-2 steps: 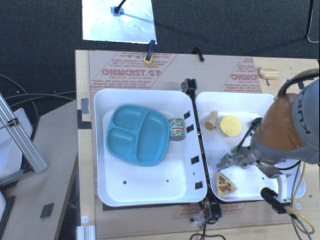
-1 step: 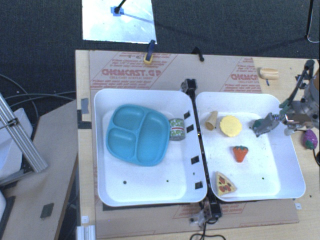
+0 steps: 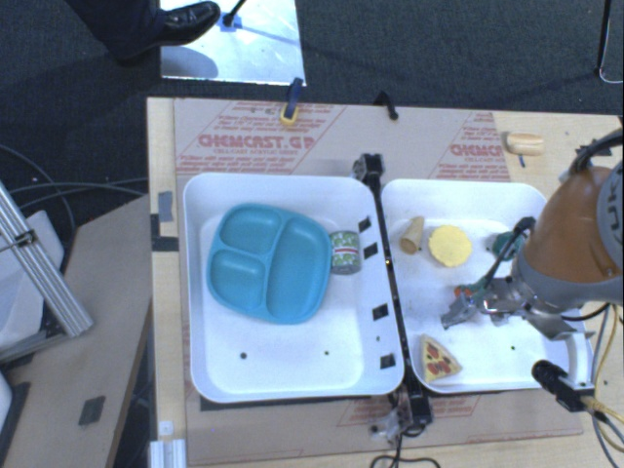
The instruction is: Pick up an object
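The right bin holds a yellow round piece, a tan cone-shaped piece and a toy pizza slice near its front edge. My gripper hangs low over the bin's middle, between the yellow piece and the pizza slice, with bare white floor below it. Nothing is visibly held. A green item shows partly behind the wrist. In the left bin lie a blue divided plate and a small can at the plate's right edge.
A black divider runs between the bins. On the bench behind them lie a small wooden piece and a yellow-tipped tool. The arm's orange band covers the right bin's right side.
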{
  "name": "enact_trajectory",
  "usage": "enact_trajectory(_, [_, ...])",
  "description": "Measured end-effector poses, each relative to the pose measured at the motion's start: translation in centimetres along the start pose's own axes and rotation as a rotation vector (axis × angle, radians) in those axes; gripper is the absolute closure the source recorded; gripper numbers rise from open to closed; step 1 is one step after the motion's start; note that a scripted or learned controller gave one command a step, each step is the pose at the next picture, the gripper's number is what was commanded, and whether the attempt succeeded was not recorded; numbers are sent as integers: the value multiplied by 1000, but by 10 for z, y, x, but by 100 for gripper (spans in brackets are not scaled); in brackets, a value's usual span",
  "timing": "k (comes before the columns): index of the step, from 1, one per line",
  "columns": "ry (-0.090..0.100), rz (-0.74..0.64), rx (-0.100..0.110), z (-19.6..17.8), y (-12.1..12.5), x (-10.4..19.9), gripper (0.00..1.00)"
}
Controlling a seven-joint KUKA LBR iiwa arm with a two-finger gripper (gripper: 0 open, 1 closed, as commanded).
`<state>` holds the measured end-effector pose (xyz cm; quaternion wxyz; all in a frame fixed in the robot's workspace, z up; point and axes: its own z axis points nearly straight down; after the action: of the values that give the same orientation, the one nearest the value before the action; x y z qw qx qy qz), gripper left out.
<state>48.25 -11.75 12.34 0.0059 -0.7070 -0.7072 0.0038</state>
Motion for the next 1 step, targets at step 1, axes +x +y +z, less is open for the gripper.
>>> enact_trajectory(1, [-6,-7,-35,-224,5,16,0])
